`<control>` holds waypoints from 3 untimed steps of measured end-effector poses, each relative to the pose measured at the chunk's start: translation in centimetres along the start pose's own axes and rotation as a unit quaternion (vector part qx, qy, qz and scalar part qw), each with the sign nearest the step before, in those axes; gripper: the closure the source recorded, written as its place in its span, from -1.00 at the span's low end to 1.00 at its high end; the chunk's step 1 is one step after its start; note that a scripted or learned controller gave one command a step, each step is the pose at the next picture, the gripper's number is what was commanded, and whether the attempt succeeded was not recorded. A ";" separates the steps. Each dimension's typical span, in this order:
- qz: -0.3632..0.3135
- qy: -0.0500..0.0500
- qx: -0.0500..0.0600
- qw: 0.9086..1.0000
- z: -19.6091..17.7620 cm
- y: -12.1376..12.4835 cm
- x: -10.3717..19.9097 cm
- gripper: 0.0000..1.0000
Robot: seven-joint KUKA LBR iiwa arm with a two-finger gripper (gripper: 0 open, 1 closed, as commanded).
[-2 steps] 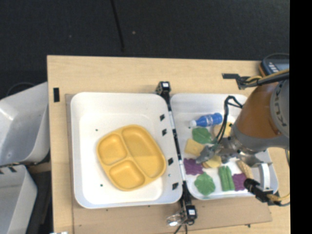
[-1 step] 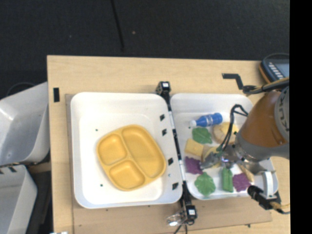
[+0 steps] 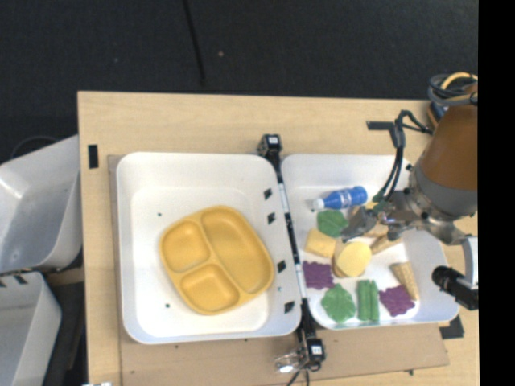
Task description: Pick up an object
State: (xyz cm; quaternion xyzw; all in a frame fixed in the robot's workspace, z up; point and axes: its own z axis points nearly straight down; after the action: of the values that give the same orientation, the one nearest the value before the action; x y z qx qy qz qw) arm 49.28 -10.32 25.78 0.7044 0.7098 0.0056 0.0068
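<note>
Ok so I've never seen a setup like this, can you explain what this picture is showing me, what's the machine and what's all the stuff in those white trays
This is one photo from a camera fixed above a wooden bench, looking down at a slant. The grey and orange shape at the right is a robot arm; its gripper reaches down into the right shallow white bin. I cannot tell whether it holds anything. That bin holds small toy foods: a blue plastic bottle, a round pale yellow piece, a yellow wedge, purple clusters, a green leafy piece, a green strip and a tan cone. The left white bin holds a yellow divided plate.
</note>
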 end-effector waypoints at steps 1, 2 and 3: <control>-0.001 0.001 0.004 1.000 -6.4 0.0 5.9 -1.00; 0.000 0.000 0.007 1.000 -7.0 0.0 5.4 1.00; -0.001 0.001 0.004 1.000 -14.5 3.1 13.1 1.00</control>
State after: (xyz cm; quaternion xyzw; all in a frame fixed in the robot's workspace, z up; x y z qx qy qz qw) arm 52.07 2.87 40.29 0.7036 0.7106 0.0036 0.0030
